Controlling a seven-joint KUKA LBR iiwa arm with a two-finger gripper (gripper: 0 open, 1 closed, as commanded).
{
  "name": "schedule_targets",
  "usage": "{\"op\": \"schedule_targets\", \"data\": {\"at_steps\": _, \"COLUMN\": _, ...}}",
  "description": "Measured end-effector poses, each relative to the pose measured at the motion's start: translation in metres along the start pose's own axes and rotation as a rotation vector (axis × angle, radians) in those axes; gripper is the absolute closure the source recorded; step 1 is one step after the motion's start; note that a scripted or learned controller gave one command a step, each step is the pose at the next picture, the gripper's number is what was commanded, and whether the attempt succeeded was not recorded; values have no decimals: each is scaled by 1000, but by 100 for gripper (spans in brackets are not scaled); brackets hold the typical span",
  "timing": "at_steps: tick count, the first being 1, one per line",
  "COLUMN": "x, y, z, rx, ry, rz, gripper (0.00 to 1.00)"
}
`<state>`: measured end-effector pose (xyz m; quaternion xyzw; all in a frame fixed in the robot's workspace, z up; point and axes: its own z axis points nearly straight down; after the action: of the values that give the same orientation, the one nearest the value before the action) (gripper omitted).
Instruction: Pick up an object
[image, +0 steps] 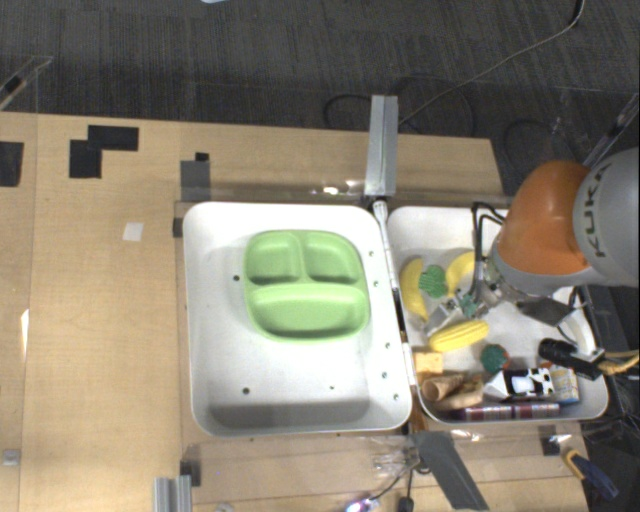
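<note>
Markers and bottles crowd the lower right bin; jaws unreadable over the corn, which could slip.

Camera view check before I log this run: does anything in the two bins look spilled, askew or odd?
Nothing looks spilled or damaged. The green divided plate lies flat in the left bin. The right bin holds a loose jumble of toy food, with the hand low among it.

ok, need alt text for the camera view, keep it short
Seen from above, the grey and orange arm reaches from the right into the right bin, its gripper low among toy food, just above a yellow corn cob. The left bin holds a green divided plate.
</note>
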<state>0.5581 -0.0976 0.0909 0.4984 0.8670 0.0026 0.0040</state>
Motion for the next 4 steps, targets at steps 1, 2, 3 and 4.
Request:
{"op": "schedule_targets", "data": {"at_steps": 1, "x": -17, "y": 41, "z": 2, "rx": -3, "ry": -2, "rz": 67, "gripper": 0}}
{"op": "schedule_targets", "data": {"at_steps": 2, "x": -16, "y": 45, "z": -8, "rx": -8, "ry": 1, "rz": 67, "gripper": 100}}
{"op": "schedule_targets", "data": {"at_steps": 3, "x": -16, "y": 45, "z": -8, "rx": -8, "ry": 1, "rz": 67, "gripper": 0}}
{"op": "schedule_targets", "data": {"at_steps": 4, "x": -16, "y": 47, "z": -18, "rx": -12, "ry": 1, "rz": 66, "gripper": 100}}
